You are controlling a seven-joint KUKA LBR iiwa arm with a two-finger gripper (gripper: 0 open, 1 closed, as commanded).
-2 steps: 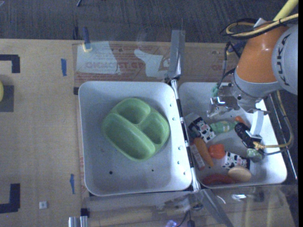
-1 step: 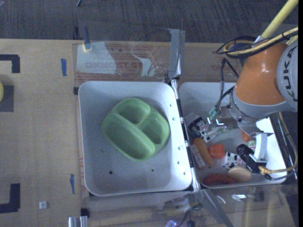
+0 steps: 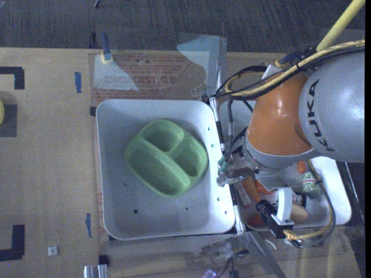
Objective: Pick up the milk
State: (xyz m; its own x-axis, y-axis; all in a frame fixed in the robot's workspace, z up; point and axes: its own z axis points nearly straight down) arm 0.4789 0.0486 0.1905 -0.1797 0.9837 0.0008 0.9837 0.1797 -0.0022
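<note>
At the left edge of the tabletop (image 3: 46, 155), one yellow thing (image 3: 2, 112) pokes into view. Two black corner marks (image 3: 14, 74) sit on that same left side, one far and one near. Three strips of blue tape (image 3: 78, 81) are stuck down right of them: two far and one near, just beside the left bin.

One clear sheet (image 3: 156, 68) lies flat on the far side of the left bin (image 3: 156, 216). That bin holds one green plate (image 3: 167, 156) with three compartments, turned askew and lying a little far of the bin's middle.

One arm (image 3: 342, 114) reaches in from the right, and its orange band (image 3: 278, 120) hangs over the wall between the two bins. Below the band, the end effector (image 3: 237, 175) is low at the left side of the right bin (image 3: 343, 210), just beside that wall. The arm's own body covers it, so I cannot tell how far open it is or whether it has hold of anything.

At least four things show in the right bin. One red-orange thing (image 3: 254, 191) lies right beside the end effector, and one tan thing (image 3: 298, 213) lies nearer. One small orange thing (image 3: 301, 167) lies farther off. One small white thing with green and red print seems to be the milk (image 3: 311, 183). It lies right of the end effector and apart from it, toward the bin's right side.
</note>
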